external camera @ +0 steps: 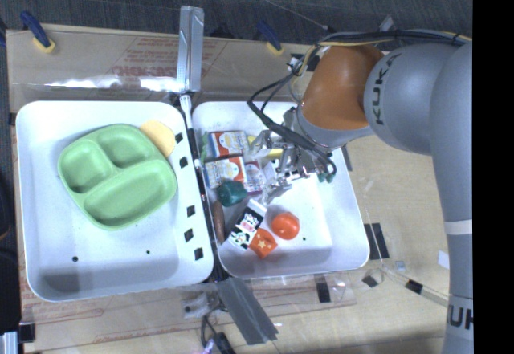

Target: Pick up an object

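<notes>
My gripper [276,181] hangs low in the right bin [347,220], just right of a pile of objects. Beside it to the left lie two printed cartons [227,143] [231,175] and a dark green object [231,193]. A red tomato-like ball [284,225] and an orange-red piece [263,243] sit below the gripper near the bin's front. A black-and-white card [245,228] lies next to them. The arm's orange band [337,87] covers the bin's back right part.
The left bin [48,256] holds a green divided plate [120,174] and a yellow object [159,134] at its back right. A brown stick [218,220] lies along the right bin's left wall. Cables loop above the gripper.
</notes>
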You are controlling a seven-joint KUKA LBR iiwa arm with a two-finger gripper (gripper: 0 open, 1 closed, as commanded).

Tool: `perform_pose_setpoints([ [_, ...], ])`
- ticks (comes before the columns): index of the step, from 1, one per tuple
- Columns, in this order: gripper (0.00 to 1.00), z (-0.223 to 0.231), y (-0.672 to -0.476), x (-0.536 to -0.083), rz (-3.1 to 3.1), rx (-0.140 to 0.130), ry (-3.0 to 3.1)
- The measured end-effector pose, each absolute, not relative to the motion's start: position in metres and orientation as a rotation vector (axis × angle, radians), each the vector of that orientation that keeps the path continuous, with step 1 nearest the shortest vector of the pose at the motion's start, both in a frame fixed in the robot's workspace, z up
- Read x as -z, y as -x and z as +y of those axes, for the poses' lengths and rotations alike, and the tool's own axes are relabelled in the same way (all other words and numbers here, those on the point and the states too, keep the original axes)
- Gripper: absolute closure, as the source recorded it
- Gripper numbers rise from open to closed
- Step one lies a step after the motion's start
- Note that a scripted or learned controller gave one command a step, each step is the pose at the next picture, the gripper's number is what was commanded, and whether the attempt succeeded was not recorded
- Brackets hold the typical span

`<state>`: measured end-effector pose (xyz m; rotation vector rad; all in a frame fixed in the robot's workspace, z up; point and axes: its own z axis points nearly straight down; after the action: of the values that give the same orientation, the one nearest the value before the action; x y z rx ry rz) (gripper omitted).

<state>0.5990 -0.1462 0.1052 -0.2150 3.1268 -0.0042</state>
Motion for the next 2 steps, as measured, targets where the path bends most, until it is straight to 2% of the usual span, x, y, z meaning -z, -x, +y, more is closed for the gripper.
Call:
perform_pose_setpoints([
  [1, 0.00, -0.108, -0.576, -0.102, 3.097, 0.019, 0.359],
  [2, 0.00, -0.093, -0.590, -0.094, 3.078, 0.002, 0.598],
])
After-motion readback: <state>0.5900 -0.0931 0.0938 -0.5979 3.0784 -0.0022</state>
